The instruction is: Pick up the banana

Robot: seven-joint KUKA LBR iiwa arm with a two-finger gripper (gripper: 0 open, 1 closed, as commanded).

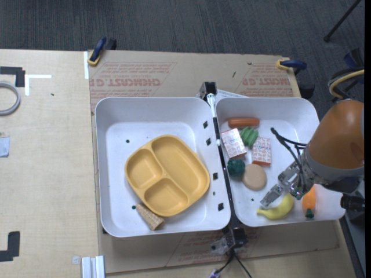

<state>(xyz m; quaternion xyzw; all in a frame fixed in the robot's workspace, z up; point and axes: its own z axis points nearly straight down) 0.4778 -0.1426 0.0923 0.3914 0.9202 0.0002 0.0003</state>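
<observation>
Tool [277, 193] of mine: just above banana [276, 208], finger gap unreadable | banana: right bin [307, 113], near edge, beside carrot [309, 200]

Colours across your two white bins

In your left bin [110, 155] you see a mustard-yellow divided plate [167, 175] and a tan cracker [149, 216]. In your right bin [301, 116] lie a yellow banana [277, 208], an orange carrot [309, 200] with a green tip, a red-orange sausage [243, 121], two white packets [233, 142] printed in red, a leafy green vegetable [249, 135], a dark green ball [236, 167] and a beige round piece [254, 177]. Your arm [342, 138] shows orange above grey, with a silver gripper [279, 190].
</observation>
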